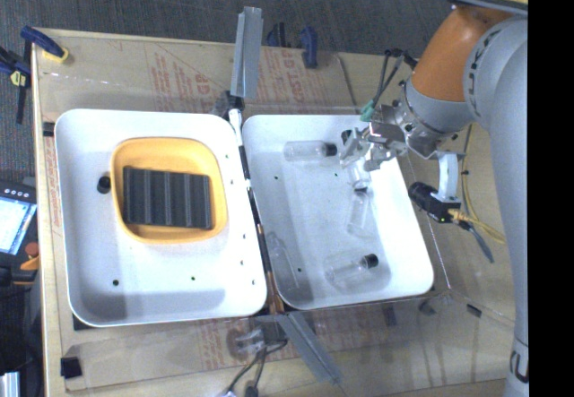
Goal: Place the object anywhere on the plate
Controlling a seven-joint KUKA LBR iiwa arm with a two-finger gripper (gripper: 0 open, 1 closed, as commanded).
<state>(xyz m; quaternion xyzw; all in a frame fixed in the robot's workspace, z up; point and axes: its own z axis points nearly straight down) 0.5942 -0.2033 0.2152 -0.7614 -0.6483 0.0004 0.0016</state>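
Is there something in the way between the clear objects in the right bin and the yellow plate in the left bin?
Yes. The raised rims of the two bins meet between the right bin's clear bottles and the yellow plate. A dark ridged block covers the plate's middle, leaving its border bare.

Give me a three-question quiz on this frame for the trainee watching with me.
1. True or false: the yellow plate lies in the left bin.
2. Which bin is the gripper above? A. left bin B. right bin C. neither
3. Fill in: the dark ribbed block lies on the ____.

Key:
1. True.
2. B. It hangs over the far right part of that bin, above the clear objects lying there.
3. Plate.
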